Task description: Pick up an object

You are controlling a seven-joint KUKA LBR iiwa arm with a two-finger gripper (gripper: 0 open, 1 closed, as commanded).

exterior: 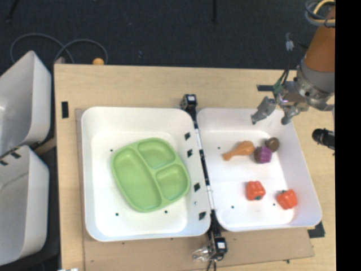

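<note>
Wooden counter [130, 83], two bins; end effector [275, 110] spread open, holding nothing, above right bin's [225, 123] far edge, likely lining up on drumstick [239, 149].

A pale wooden counter [130, 86] carried two shallow white bins side by side. The left bin [96, 219] held a green divided plate [149, 174] with three compartments, lying flat and turned at a slant. Black clips [189, 101] sat along the seam between the bins. Two white containers [22, 103] stood off the counter's left edge, with a small orange ball [98, 61] at its back edge.
</note>
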